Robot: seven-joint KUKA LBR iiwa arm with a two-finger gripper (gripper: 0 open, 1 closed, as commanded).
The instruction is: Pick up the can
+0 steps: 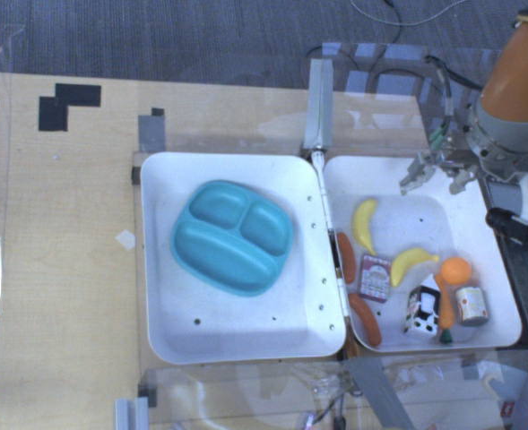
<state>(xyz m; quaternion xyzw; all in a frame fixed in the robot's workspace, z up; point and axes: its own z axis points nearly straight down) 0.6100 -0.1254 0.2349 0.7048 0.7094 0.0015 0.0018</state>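
Locate the can lying at the near right corner of the right bin, touching the orange. The end effector hangs spread and empty over the far edge, well apart, clear of clutter for descent.

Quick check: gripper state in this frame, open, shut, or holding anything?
Gripper: open, fingers spread, holding nothing, above the far end of the right bin; the can sits apart at the near right.
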